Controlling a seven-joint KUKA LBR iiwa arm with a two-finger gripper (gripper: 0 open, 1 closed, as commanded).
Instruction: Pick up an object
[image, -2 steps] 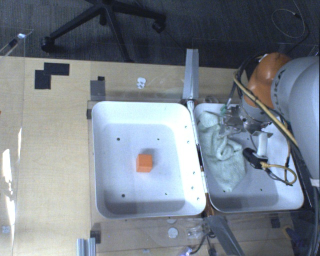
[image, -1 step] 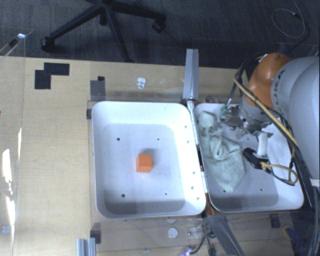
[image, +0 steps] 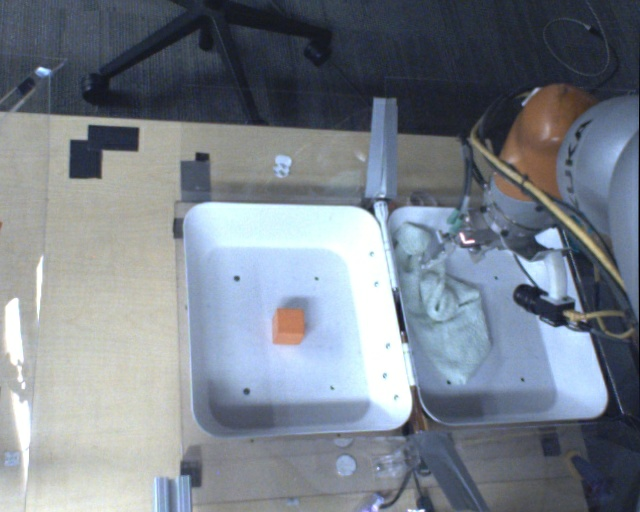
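Two white bins side by side on wooden surface (image: 110, 330). Left bin (image: 215, 400) holds small orange block (image: 289, 326), near middle. Right bin (image: 570, 395) holds crumpled pale cloth (image: 450, 320), along its left side. Grey arm (image: 590, 150) with orange band reaches in from right. Gripper (image: 466, 237) low over top of right bin, right by upper end of cloth. Black chair legs (image: 210, 40) on dark floor above.

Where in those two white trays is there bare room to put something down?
The left bin is mostly bare floor all around the small orange cube. The right bin is crowded: a crumpled cloth covers its left half, the claw hangs over its top, leaving a bare strip lower right.
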